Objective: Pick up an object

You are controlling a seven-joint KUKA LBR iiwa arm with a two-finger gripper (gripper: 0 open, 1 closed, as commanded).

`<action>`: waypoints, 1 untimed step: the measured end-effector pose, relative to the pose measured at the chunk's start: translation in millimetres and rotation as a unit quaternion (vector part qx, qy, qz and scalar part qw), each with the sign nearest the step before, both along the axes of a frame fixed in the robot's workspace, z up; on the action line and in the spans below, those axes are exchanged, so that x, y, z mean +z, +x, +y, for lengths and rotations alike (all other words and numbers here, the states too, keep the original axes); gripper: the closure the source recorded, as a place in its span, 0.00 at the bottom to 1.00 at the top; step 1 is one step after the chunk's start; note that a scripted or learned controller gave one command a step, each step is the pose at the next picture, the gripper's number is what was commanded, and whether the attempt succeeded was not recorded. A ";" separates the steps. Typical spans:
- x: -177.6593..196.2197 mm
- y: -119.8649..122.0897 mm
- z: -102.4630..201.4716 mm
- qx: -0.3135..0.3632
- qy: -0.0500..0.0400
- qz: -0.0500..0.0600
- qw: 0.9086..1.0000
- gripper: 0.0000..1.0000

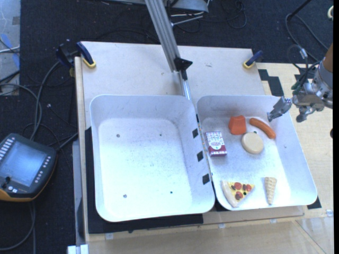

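Observation:
The right bin [296, 157] holds several toy foods. An orange-red block [238, 124] sits near its back, with an orange sausage [262, 128] to its right. A round cream disc [252, 143] lies just below them. A small red-and-white carton [216, 143] rests near the bin's left wall. A pizza slice [238, 191] and a cream cone [270, 188] lie at the front. My gripper [291, 111] hangs open at the right edge of this bin, above and to the right of the sausage, with nothing between its fingers.
The left bin [100, 142] sits beside the right one. A slanted metal pole [164, 28] rises from the back between the bins. Yellow clamps [87, 62] [250, 63] hold the board's back corners. A teach pendant [24, 165] lies on the floor at left.

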State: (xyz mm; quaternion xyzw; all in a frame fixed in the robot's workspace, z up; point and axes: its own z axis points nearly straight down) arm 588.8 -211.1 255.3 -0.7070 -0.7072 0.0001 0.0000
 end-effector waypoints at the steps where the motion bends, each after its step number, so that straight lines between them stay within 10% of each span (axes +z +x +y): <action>1: -163.2 34.7 12.7 0.001 0.001 0.002 1.000 0.00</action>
